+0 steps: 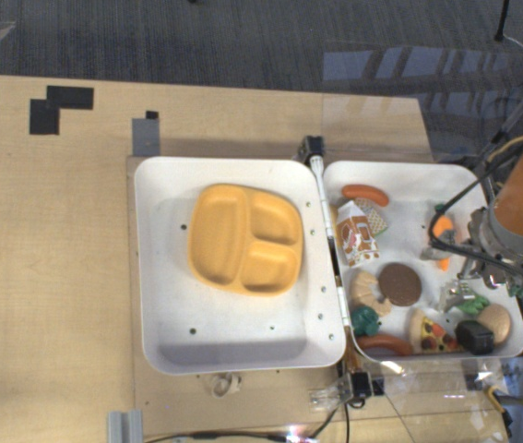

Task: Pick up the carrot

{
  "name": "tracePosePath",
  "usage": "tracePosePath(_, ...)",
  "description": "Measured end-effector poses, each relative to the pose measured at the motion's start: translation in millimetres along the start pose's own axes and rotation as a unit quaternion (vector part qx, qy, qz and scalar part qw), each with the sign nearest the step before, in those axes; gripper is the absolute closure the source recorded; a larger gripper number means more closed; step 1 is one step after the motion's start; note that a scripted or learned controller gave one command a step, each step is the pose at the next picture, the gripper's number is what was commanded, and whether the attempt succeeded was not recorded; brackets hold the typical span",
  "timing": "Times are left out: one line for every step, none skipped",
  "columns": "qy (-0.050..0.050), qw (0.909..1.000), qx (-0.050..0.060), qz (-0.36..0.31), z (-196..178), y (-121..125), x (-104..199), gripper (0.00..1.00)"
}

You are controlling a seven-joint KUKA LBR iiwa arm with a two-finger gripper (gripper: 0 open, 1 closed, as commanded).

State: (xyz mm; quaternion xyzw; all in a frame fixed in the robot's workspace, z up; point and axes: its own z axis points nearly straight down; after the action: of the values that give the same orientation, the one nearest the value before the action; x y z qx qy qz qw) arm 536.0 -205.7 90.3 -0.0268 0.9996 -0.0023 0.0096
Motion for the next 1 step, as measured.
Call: tracePosePath(0.002, 0.9929, -0.001, 0.119, 1.4, -0.2, -34.2, 0.00)
